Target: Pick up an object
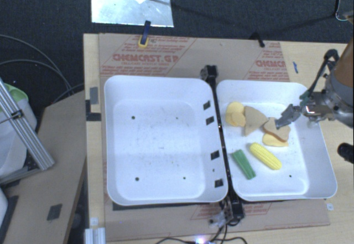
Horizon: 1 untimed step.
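1. Camera view looks down at a slant on two shallow white bins side by side on a bench: the left bin [157,140] sits in the middle of the frame, the right bin [310,174] toward the right.
2. All the toy food lies in the right bin. A yellow round piece [236,114] sits near that bin's upper left, touching a tan wedge [254,120] just to its right.
3. A sandwich-like piece [276,134], brown on top and yellow beneath, lies right of the wedge, near the bin's centre.
4. Below these, a yellow corn cob [266,156] and a green stick-shaped piece [243,164] lie tilted, close to each other but apart.
5. At the right edge of the frame, the grey arm reaches in over the right bin. Its gripper [283,117] points down and left, its tip right at the upper edge of the sandwich-like piece.
6. Whether the fingers are apart or together I cannot tell; they blur into one grey shape, and the tip may be touching the piece.
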Each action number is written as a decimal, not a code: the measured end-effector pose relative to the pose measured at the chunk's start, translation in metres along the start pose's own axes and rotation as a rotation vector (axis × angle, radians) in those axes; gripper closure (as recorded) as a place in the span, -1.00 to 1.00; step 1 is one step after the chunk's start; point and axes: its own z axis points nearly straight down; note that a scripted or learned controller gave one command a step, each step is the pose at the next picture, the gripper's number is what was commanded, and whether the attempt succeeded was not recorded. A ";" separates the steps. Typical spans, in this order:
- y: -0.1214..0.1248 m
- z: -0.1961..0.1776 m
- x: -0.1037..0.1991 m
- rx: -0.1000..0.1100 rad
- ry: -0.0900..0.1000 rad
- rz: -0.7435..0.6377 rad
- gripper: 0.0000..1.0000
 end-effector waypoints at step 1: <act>-0.033 0.133 -0.029 0.014 0.003 0.006 -1.00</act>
